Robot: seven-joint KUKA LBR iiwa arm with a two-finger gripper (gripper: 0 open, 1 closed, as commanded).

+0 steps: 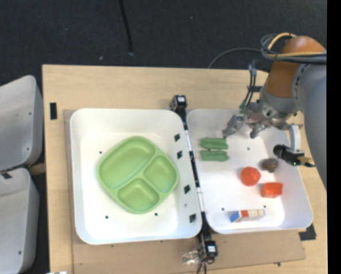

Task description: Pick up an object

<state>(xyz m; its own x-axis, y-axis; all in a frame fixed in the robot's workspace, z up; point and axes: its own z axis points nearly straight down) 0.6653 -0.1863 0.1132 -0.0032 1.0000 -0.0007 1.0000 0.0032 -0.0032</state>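
Arm over the right bin's far edge, fingers spread and holding nothing.

I see the gripper (pixel 243 127) hanging near the back rim of the right bin (pixel 299 210), its two fingers (pixel 231 125) splayed wide with only white floor between them. Two green, flat, elongated pieces (pixel 214 149) lie stacked side by side just left of and below it, close to the divider. Further forward sit one round orange-red object (pixel 250 176), one orange blocky object (pixel 272 189), one dull brown lump (pixel 268 165) and one small flat packet (pixel 246 215) near the front rim. Open floor lies mid-bin. The left bin (pixel 85 221) holds one smooth green three-compartment plate (pixel 137 173), with bare margins all round.
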